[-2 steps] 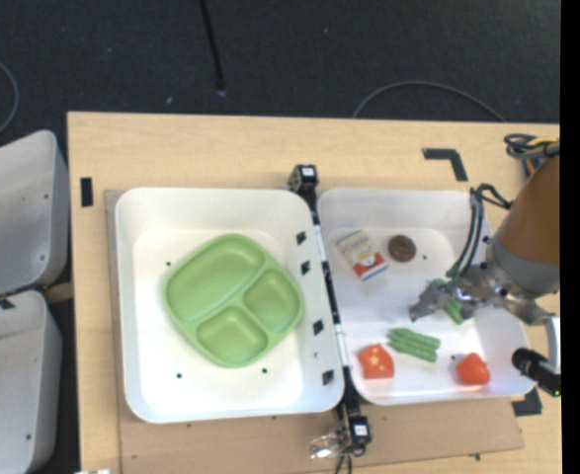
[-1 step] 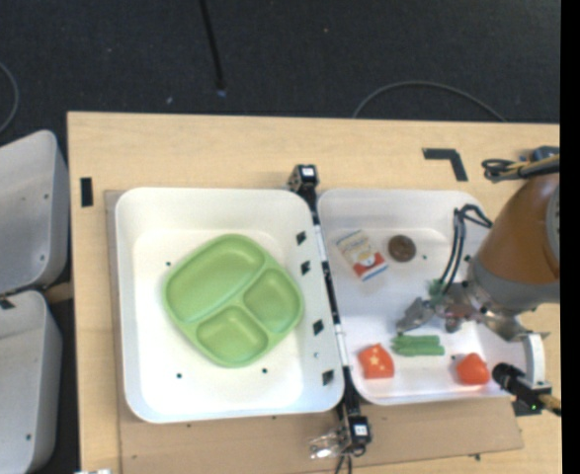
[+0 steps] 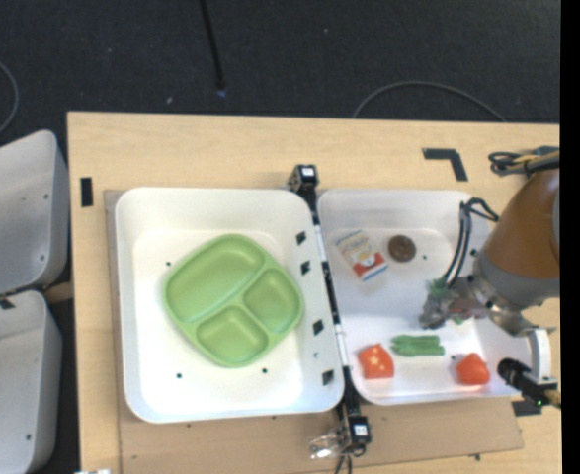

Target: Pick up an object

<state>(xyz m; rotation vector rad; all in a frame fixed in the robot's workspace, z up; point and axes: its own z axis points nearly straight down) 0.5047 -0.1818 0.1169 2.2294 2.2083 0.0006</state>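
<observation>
The gripper (image 3: 446, 306) hangs low in the right bin (image 3: 438, 205); whether it grips anything, I cannot tell. Nearest lies the green pod (image 3: 417, 345), lower frame; descend squarely over it before closing.

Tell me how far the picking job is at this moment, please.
Nothing looks picked up yet. The gripper is low in the right bin, just above the green pepper. The two red pieces lie on the floor. Grasping and lifting remain.
</observation>
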